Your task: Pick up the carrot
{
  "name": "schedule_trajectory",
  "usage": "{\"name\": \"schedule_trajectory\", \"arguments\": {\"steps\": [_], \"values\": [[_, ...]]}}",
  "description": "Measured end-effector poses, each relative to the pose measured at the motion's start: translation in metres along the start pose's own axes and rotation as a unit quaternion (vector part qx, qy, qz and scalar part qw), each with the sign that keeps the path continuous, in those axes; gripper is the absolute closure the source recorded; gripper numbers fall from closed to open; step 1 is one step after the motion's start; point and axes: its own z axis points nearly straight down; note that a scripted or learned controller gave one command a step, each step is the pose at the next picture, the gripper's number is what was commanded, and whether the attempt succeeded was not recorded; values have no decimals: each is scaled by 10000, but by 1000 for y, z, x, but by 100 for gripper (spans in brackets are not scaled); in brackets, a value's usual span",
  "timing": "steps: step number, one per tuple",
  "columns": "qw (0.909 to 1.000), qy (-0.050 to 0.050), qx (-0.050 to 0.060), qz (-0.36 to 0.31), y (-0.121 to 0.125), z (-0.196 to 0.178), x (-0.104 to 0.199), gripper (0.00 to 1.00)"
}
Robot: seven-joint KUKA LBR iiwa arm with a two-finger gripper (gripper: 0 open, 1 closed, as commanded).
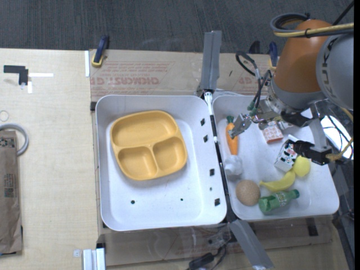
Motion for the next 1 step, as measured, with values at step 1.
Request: {"name": "schedule_trajectory", "arguments": {"steps": [1], "values": [[10000,-4,-8,62,15,0,-7,0]]}}
